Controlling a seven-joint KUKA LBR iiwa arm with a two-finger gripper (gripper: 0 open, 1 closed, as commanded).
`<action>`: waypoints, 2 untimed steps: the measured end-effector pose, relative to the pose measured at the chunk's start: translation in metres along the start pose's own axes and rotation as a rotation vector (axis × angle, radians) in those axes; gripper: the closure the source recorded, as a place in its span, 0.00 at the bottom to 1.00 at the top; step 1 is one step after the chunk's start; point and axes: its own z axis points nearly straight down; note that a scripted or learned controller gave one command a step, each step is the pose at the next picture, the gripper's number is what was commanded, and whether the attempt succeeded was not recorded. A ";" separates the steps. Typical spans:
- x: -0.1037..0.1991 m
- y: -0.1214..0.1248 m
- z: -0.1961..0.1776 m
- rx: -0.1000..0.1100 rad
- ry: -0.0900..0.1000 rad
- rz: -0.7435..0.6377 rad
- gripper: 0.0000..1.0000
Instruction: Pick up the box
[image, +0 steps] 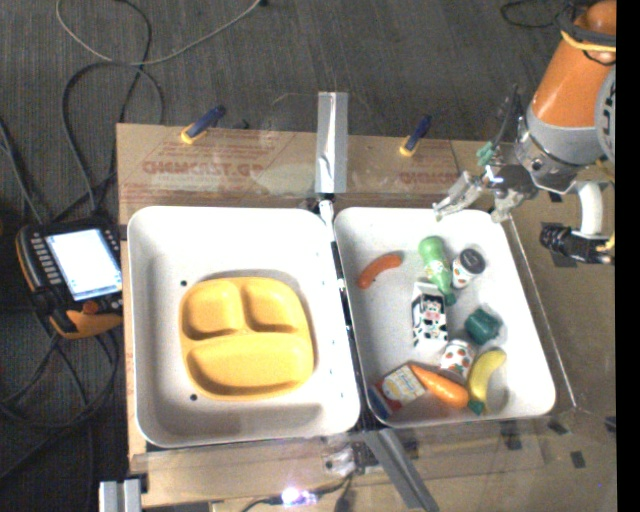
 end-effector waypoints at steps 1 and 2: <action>0.019 -0.060 0.144 0.001 0.001 -0.196 0.00; 0.036 -0.116 0.171 -0.017 -0.008 -0.103 0.00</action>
